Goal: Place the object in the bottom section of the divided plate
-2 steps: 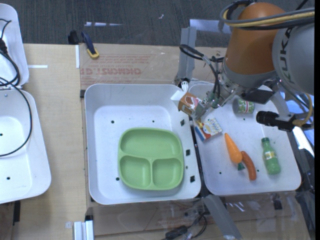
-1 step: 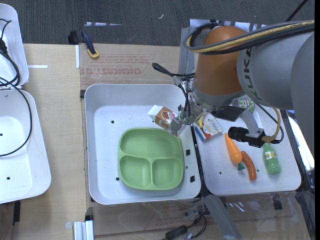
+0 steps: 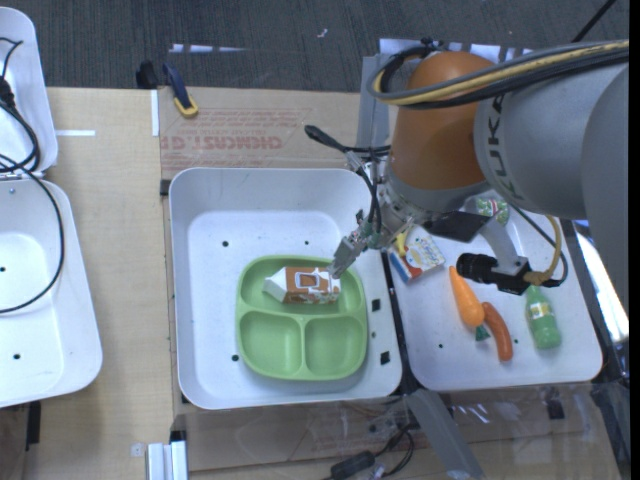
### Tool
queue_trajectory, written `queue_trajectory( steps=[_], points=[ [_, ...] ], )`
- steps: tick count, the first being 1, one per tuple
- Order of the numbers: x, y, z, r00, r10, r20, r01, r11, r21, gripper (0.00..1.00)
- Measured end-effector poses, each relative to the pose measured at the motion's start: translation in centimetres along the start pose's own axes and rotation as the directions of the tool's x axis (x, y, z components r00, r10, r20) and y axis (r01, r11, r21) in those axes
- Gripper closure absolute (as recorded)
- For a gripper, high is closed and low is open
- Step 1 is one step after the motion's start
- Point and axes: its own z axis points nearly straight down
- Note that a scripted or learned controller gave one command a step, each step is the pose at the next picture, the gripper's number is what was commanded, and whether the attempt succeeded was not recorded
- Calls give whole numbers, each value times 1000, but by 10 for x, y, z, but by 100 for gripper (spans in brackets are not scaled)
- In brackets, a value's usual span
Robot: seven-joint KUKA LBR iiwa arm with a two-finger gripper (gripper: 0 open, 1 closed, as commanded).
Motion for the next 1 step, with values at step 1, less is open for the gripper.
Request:
queue_trajectory(
  steps=[1],
  points=[
    [-50, 37, -20, 982, 191, 2, -191, 982, -2, 0]
  ],
)
